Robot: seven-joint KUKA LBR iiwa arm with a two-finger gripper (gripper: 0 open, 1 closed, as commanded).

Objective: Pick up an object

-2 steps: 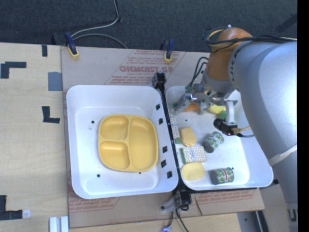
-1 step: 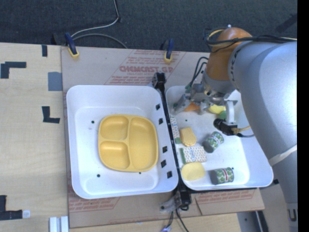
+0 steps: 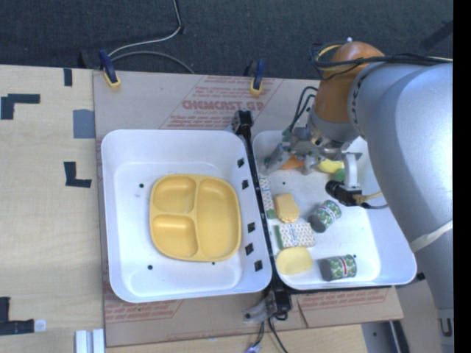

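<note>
My gripper [image 3: 288, 153] hangs low over the far end of the right bin [image 3: 383, 259], under the orange wrist band. Right beneath it lies a small orange item [image 3: 294, 165], partly covered, and a yellow-green piece [image 3: 331, 167] lies just to its right. Nearer the front of that bin are a yellow block [image 3: 286, 207], a green can [image 3: 324, 213], a patterned packet [image 3: 296, 234], a pale yellow pad [image 3: 294, 260] and a second green can [image 3: 338, 267]. I see nothing lifted off the bin floor.
The left bin [image 3: 121, 197] holds a yellow divided plate [image 3: 196, 217]. A black clip-lined divider [image 3: 254, 197] separates the bins. The grey arm [image 3: 408, 138] covers the right bin's far right corner. Clamps [image 3: 257, 85] sit on the cardboard behind.
</note>
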